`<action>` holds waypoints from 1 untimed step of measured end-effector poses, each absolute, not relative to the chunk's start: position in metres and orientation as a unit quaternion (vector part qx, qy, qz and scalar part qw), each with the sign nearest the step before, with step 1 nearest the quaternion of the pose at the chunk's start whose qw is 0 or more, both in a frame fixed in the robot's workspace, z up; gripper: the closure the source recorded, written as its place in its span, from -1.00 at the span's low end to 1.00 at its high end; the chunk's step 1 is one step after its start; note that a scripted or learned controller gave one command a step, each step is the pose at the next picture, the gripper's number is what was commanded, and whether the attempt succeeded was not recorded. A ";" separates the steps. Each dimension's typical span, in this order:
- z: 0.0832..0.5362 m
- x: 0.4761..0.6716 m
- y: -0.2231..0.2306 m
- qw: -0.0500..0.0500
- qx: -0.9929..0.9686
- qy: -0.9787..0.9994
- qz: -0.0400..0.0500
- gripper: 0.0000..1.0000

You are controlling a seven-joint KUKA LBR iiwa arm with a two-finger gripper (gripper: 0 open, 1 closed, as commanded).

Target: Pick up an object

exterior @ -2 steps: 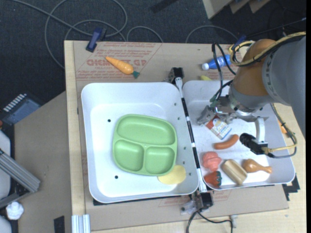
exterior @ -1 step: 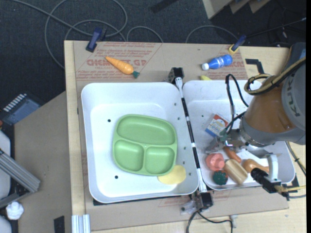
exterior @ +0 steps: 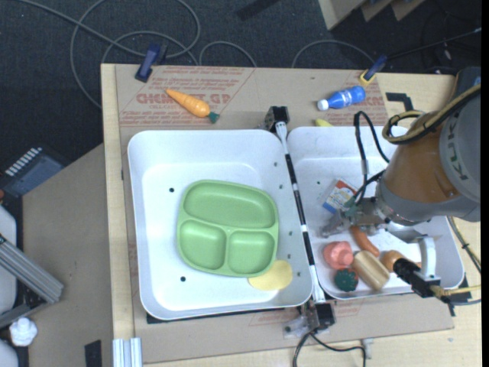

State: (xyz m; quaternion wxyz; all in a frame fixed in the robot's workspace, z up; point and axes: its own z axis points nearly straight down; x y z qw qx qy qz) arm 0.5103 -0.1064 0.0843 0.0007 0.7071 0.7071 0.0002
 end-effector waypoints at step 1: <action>0.094 0.511 -0.106 0.001 0.708 0.707 0.001 1.00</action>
